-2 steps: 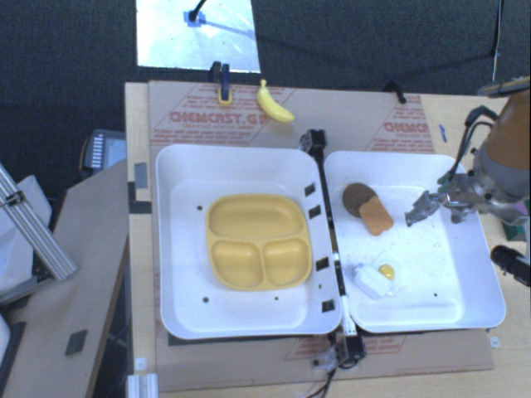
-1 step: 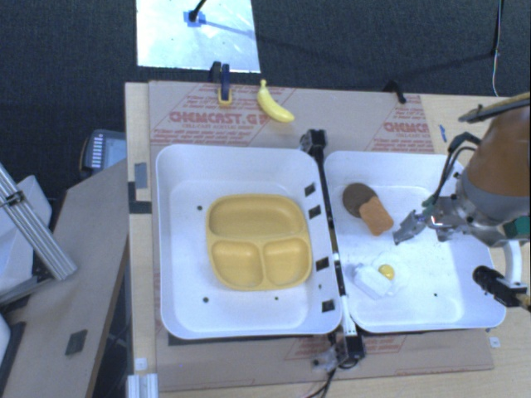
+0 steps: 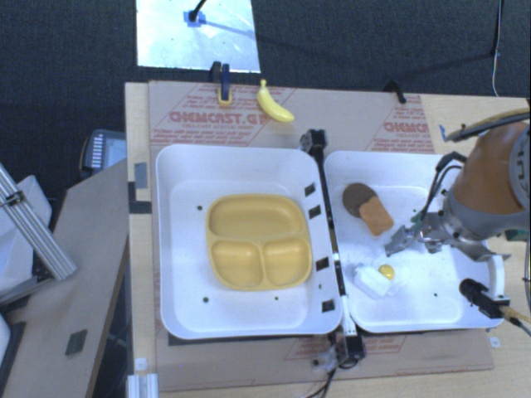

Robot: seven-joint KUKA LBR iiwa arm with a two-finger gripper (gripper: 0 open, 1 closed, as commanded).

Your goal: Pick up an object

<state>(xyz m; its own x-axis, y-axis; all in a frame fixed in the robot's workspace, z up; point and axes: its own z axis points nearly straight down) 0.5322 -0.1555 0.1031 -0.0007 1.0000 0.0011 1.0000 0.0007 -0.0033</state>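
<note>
The right bin (image 3: pixel 431 305) holds a brown round piece with an orange block (image 3: pixel 369 209) against it near the bin's left wall. A white piece with a yellow bit (image 3: pixel 377 277) on top lies near the bin's front left. My gripper (image 3: pixel 398 243) hangs low over the middle of the right bin, between those two groups, right of the orange block and just above the white and yellow piece. Nothing shows between its fingers. The arm reaches in from the right.
The left bin (image 3: pixel 178 222) carries a yellow divided tray (image 3: pixel 253 240). A yellow banana (image 3: pixel 275 106) and a clamp (image 3: pixel 222 85) lie on the board behind the bins. A black divider (image 3: pixel 325 222) runs between the two bins.
</note>
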